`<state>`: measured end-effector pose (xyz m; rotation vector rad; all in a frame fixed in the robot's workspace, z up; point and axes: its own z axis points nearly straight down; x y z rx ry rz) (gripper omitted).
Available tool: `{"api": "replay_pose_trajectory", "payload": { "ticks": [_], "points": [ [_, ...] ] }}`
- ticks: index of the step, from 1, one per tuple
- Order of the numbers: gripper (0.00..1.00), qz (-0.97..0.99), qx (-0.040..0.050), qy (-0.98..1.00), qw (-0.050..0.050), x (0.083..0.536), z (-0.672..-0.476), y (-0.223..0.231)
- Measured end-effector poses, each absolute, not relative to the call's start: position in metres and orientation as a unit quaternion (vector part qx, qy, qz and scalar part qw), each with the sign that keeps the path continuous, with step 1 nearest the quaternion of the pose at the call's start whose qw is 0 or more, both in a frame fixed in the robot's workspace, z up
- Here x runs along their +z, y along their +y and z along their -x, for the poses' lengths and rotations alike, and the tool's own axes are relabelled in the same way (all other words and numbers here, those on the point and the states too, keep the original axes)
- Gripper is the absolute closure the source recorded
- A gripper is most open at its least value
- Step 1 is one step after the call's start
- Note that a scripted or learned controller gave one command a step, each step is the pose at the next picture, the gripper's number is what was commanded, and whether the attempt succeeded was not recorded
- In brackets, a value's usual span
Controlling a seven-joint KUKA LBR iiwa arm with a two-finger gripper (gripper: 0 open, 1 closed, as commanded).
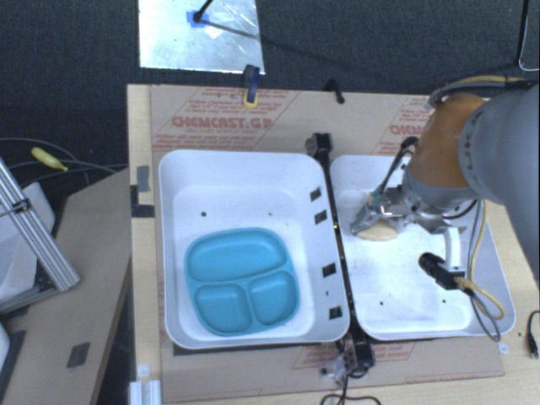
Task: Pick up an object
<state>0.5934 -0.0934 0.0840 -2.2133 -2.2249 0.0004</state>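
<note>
A small pale, cream-coloured object (pixel 377 232) lies on the floor of the right bin (pixel 405 310), in its upper-left part, near the wall that divides the two bins. The gripper (pixel 369 218) sits right on top of it, its metal fingers reaching down and to the left from the wrist and touching or overlapping the object's upper edge; the view is too small and cluttered there to tell whether the fingers are spread or closed, or whether the object is between them. The arm (pixel 498 146) comes in from the right, a large grey body with an orange band (pixel 443 146) above the wrist, and it covers the right bin's upper-right corner. A black cable runs from the wrist up toward the band, and a yellowish cable (pixel 481 264) loops down over the bin's right side. A black plug-like piece (pixel 439 270) hangs over the bin floor just below and to the right of the object. The left bin (pixel 245 175) holds a blue tray (pixel 242 278) with three compartments, lying flat in its lower half. Both bins rest on a cardboard sheet (pixel 219 118) printed with red letters. Beyond the bench, a shiny foil square (pixel 200 24) lies on the dark floor.
</note>
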Motion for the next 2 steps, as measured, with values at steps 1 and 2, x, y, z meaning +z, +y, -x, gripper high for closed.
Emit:
{"api": "replay_pose_trajectory", "payload": {
  "ticks": [1, 2],
  "points": [
    [1.0, 0.706, -0.0015, -0.708, -0.002, 0.096, -0.596, -0.096],
    [1.0, 0.702, -0.0062, -0.712, -0.003, 0.191, -0.613, 0.01]
  ]
}}
